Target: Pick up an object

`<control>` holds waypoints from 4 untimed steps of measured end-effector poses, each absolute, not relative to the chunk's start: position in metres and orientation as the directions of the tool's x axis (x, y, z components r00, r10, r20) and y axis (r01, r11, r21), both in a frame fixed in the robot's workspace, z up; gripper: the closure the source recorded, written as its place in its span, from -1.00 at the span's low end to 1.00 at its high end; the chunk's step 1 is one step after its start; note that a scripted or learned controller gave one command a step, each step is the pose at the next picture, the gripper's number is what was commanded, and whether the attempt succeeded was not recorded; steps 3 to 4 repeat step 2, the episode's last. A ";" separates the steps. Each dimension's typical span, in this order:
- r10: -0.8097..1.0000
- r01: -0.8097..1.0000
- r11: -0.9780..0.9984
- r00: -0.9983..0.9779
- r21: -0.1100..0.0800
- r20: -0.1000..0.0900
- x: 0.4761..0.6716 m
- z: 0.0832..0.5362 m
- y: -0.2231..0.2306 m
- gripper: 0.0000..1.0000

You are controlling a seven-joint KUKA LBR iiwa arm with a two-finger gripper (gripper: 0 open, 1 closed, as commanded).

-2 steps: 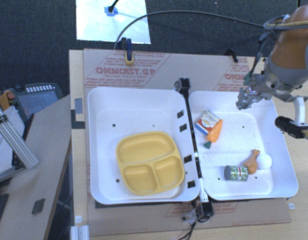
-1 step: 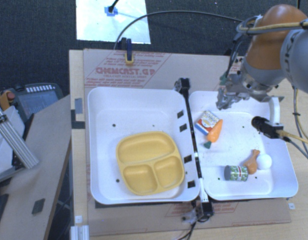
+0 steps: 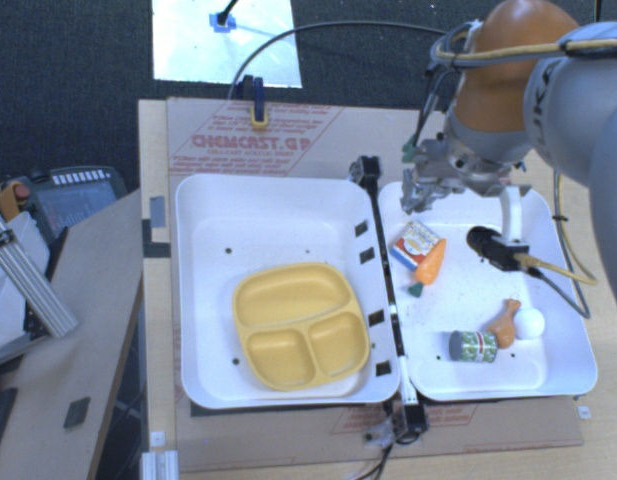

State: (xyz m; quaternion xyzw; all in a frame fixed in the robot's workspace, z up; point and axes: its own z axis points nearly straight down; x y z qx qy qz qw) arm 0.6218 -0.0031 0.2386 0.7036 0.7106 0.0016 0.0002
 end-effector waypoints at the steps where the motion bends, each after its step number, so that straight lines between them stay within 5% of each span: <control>1: 1.000 1.000 0.009 -0.009 0.002 0.001 0.628 0.228 0.046 1.00; 2: 1.000 1.000 0.010 -0.010 0.001 0.002 0.620 0.233 0.105 1.00; 4: 1.000 1.000 0.010 -0.010 0.001 0.002 0.620 0.233 0.105 1.00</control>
